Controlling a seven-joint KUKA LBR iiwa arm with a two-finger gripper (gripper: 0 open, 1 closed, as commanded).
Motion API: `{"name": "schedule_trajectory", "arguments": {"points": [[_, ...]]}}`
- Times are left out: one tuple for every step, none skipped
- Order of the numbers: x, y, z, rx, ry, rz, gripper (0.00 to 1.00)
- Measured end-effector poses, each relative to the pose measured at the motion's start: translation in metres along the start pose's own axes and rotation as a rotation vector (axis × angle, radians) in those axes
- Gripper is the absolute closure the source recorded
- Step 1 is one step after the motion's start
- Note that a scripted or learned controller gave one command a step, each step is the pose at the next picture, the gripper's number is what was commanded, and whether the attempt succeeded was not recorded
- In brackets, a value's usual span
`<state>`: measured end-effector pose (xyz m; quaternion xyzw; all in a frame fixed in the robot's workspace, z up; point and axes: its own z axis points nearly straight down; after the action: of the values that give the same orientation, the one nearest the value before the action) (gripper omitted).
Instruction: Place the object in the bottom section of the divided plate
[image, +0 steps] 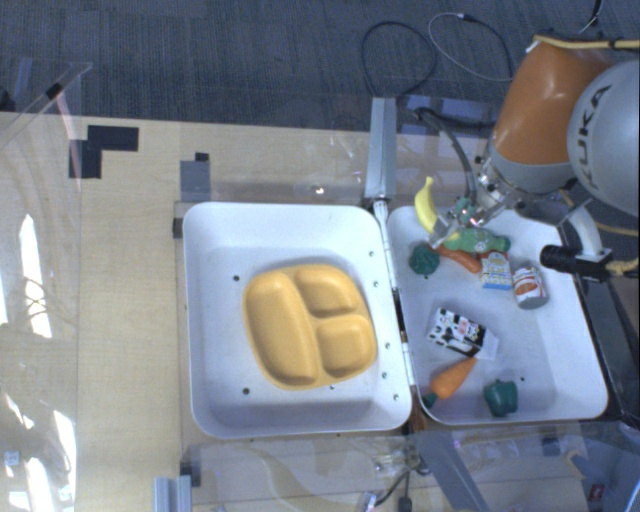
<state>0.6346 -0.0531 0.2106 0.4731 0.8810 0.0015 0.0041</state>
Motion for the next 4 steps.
{"name": "schedule_trajectory", "arguments": {"points": [[0.069,0.029,0.024,0.000,0.003,-0.139,1.00],[0.112,0.023,0.024,0.001,0.004,-0.255,1.00],[0.095,-0.037,0.024,0.000,0.002,-0.256,1.00],[0.221,0.030,-0.016,-0.001,0.004,-0.142,1.00]]}}
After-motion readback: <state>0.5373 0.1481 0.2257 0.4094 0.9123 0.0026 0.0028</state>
